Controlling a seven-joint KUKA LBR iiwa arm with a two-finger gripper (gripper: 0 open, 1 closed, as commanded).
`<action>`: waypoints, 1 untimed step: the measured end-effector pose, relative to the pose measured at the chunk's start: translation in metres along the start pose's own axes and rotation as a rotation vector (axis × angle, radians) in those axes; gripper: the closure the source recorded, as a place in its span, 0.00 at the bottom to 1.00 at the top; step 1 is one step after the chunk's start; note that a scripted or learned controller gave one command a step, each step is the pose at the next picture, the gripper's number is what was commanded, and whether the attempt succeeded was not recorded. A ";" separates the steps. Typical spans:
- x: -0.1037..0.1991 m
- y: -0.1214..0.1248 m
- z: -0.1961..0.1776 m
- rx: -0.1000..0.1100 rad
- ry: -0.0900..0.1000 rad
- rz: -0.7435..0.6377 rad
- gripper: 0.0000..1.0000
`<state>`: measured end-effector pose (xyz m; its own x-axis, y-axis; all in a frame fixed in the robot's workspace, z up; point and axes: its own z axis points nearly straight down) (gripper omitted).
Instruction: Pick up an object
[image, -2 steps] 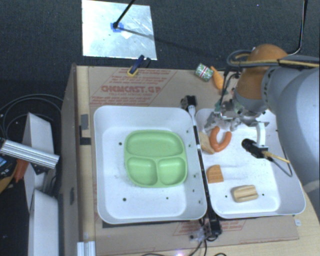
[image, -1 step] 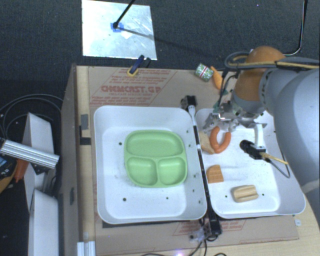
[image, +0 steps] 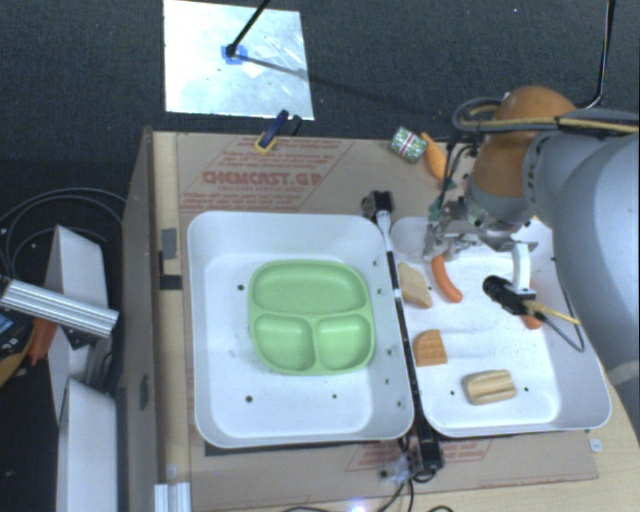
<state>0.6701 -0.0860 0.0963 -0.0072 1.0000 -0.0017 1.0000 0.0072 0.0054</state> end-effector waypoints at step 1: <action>0.027 -0.046 -0.090 0.000 0.002 0.002 1.00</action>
